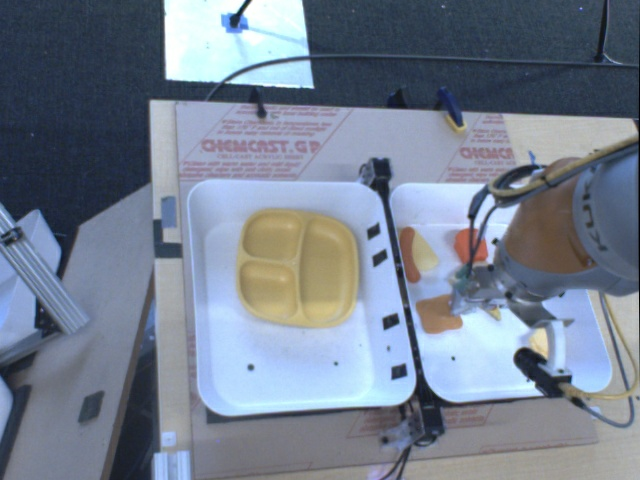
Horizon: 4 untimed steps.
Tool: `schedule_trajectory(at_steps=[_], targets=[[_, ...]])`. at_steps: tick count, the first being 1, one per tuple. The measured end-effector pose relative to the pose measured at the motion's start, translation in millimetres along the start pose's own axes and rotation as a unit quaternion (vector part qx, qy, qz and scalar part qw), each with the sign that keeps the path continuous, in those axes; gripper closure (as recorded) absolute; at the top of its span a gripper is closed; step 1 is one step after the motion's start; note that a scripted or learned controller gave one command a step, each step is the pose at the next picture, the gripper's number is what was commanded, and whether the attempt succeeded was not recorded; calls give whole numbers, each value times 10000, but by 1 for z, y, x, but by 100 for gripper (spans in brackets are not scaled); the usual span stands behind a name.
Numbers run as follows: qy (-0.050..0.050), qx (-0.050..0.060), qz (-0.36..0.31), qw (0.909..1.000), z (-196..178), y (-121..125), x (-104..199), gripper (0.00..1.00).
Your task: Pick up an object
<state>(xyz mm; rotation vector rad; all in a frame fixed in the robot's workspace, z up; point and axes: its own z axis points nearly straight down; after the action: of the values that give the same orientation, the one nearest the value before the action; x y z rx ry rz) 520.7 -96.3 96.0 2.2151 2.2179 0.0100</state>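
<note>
My gripper (467, 296) reaches down into the right bin (480, 380), coming off the orange-banded wrist (545, 233). Its tip sits at the right edge of a flat orange-brown piece (437, 314), touching or just above it. A red-orange object (471, 245) lies just behind the gripper, partly hidden by a cable. Further left lie an orange-red sausage-shaped piece (408, 254) and a pale yellow wedge (426, 254) side by side. A small yellow object (539, 341) peeks out beneath the arm at the bin's right.
The left bin (215, 368) holds a yellow divided plate (298, 267). A black divider strip (392, 288) separates the bins. A black part of the arm (541, 370) hangs over the right bin's front edge. Cables loop over the wrist.
</note>
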Motion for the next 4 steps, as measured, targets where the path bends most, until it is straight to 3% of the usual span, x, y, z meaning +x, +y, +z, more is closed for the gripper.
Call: schedule_trajectory(at_steps=[3,4], targets=[[-1,33,-18,10000,-120,10,2,100],[8,45,-41,10000,-129,28,48,100]])
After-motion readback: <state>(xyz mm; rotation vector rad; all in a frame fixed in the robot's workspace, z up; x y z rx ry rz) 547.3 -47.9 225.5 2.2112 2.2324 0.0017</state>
